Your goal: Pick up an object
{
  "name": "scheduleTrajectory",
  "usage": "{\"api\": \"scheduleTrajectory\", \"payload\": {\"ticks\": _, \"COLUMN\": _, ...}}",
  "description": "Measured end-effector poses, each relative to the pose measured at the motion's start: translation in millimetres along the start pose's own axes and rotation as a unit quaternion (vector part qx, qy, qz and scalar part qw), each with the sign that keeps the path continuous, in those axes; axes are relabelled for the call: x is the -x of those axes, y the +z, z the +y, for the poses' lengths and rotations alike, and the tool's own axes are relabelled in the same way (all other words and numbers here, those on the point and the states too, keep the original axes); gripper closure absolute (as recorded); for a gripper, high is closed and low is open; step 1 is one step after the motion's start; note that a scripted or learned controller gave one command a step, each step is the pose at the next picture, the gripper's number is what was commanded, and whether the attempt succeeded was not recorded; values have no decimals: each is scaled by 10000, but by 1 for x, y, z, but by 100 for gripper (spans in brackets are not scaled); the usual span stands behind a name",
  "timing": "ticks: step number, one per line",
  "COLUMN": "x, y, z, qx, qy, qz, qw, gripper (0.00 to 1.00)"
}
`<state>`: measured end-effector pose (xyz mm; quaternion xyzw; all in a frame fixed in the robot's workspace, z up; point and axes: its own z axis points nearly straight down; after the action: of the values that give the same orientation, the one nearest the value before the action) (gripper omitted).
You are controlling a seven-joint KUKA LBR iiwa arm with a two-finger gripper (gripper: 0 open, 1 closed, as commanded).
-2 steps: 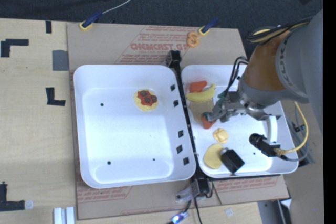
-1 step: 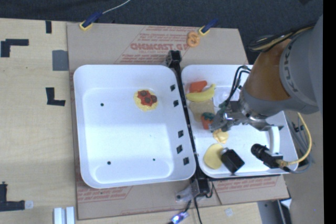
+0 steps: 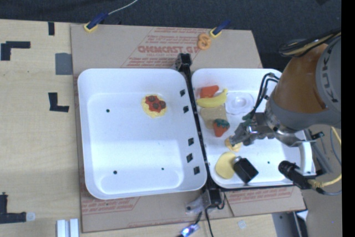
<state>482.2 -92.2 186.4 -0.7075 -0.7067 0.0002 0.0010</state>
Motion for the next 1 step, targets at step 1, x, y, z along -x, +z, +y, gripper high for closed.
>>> {"api": "scheduleTrajectory", "payload": {"ticks": 1, "x": -94, "y": -39, "z": 19, "qx": 19, "qy": -62, "qz": 6, "qw": 10000, "gripper": 100}}
